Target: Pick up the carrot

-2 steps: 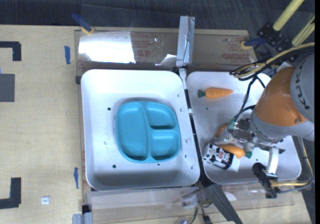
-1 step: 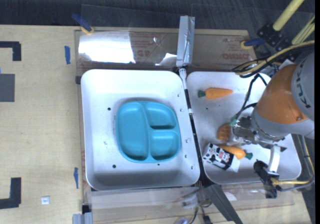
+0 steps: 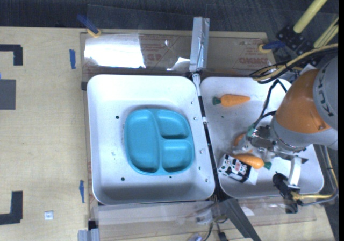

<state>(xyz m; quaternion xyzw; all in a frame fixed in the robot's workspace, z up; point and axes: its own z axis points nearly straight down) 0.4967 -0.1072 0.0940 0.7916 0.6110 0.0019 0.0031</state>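
A carrot (image 3: 234,100) with a green stem end lies near the far edge of the right bin (image 3: 312,186), stem pointing left. A second orange carrot-like piece (image 3: 250,161) with a green tip lies lower in the same bin, directly under my gripper (image 3: 258,146). Another small orange bit (image 3: 239,139) shows just left of the gripper. The gripper hangs low over the middle of the right bin, well below the far carrot in the camera view. The wrist hides what is beneath it.
A black-and-white patterned card or packet (image 3: 235,168) lies at the near left of the right bin, touching the lower orange piece. The left bin (image 3: 102,127) holds a blue divided plate (image 3: 159,140). The divider wall (image 3: 201,121) separates both bins.
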